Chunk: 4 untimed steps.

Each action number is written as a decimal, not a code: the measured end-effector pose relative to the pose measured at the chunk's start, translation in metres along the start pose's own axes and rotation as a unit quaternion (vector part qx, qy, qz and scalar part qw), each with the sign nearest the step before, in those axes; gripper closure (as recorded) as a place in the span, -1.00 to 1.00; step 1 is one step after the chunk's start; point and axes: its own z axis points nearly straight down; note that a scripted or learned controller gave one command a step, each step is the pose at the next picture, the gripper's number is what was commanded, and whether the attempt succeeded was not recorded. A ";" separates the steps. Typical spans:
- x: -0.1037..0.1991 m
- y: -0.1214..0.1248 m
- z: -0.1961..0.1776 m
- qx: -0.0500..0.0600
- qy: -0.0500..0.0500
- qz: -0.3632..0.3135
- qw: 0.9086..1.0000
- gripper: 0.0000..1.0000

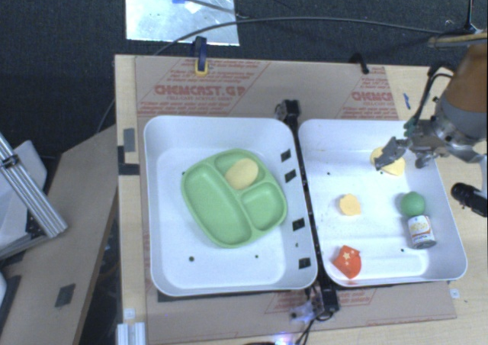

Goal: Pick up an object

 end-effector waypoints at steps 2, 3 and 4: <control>0.002 -0.005 0.039 -0.006 -0.001 0.000 1.000 -1.00; 0.002 0.006 0.090 -0.005 -0.001 -0.002 1.000 -1.00; 0.002 0.007 0.116 -0.006 -0.001 -0.001 1.000 -1.00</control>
